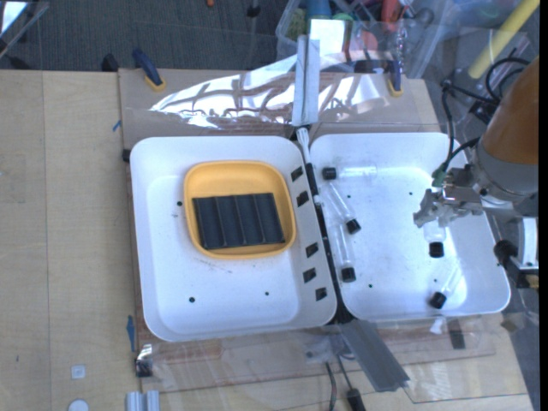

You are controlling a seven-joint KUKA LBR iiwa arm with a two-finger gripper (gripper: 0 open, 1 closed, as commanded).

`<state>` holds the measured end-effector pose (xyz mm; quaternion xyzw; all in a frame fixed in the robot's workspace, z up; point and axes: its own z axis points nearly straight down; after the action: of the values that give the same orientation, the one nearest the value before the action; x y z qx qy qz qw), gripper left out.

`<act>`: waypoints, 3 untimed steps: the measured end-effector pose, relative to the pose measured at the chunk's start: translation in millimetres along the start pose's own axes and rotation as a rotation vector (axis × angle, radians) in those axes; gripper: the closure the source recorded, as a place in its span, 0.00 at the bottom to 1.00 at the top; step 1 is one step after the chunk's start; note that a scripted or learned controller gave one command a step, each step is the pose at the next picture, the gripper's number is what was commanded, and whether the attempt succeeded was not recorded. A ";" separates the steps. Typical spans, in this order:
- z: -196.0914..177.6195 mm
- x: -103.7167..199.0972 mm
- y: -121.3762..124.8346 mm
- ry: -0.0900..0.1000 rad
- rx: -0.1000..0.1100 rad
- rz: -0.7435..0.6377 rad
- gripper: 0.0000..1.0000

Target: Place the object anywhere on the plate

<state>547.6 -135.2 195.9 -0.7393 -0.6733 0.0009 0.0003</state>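
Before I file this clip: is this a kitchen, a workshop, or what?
Most likely a robot lab bench: two white bins side by side, a yellow plate in the left one, and a clear tub of toys behind.

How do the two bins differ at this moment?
The left bin holds a yellow plate with a dark ridged slab on it; the right bin holds only small clear tubes with black caps. The hand hangs over the right bin, not over the left bin. Both bins are white and shallow, with rounded corners.
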 end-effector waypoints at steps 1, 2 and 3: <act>39.8 -2.5 -45.1 0.003 0.002 -0.169 1.00; -1.9 33.2 -71.4 0.001 0.000 -0.222 1.00; -1.8 32.7 -71.5 0.001 -0.001 -0.221 0.00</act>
<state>479.4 -96.0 197.8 -0.6605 -0.7508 0.0002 0.0006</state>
